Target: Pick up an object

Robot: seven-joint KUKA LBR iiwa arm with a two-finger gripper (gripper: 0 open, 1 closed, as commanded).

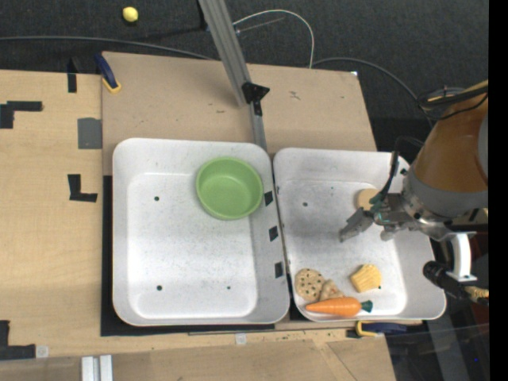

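Over the right white plastic bin point(317, 173), your grey two-finger gripper point(361, 222) hangs with its fingers spread open and nothing between them. Pick one thing and go slow. The small tan round piece point(367, 198) sits just beside the gripper, so it is the closest. Come straight down with a finger on each side of it, then squeeze, then lift. Stay off the bin wall.

Count them: one tan piece, one yellow wedge toy point(365, 277), one brown cookie toy point(309, 282), one orange toy carrot point(337, 307), all in the right bin. One round green plastic bowl point(229, 187) sits in the left white bin point(143, 236). Two bins.
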